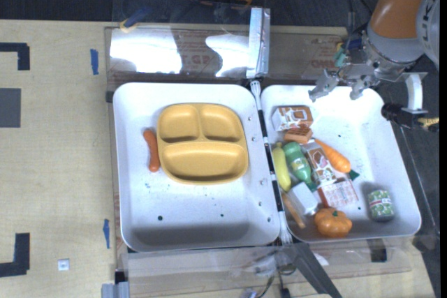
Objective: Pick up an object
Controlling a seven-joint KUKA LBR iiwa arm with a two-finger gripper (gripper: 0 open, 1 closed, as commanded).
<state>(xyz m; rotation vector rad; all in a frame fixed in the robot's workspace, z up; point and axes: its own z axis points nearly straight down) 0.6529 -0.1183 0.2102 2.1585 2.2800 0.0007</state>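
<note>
Claw [343, 85] hangs spread wide and holding nothing over the right bin's [399, 150] far edge; the carrot [334, 158] lies mid-bin among packets, well apart from it.

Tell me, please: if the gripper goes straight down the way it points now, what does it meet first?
Probably the bare floor of the right bin near its far edge. The gripper hangs there, apart from the snack packet. Its height is unclear.

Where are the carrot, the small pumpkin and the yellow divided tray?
carrot [333, 158]: camera view, middle of its orange body.
small pumpkin [332, 222]: camera view, centre of its top.
yellow divided tray [202, 159]: camera view, floor of its large near compartment.
</note>
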